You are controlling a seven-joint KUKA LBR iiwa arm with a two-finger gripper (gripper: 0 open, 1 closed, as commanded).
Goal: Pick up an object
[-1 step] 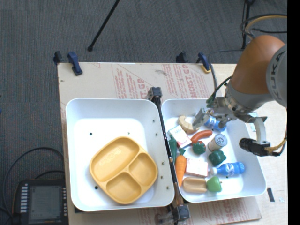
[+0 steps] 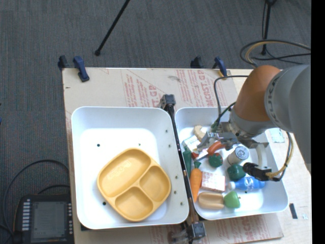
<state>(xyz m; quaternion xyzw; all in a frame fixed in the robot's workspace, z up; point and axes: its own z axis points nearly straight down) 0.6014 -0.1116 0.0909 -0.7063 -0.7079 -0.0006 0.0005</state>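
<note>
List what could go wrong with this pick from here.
1. The toys in the right bin lie packed together; the end effector may nudge neighbours like the carrot or the green ball instead of taking one thing.
2. The cable loops low over the bin and could snag a toy.
</note>
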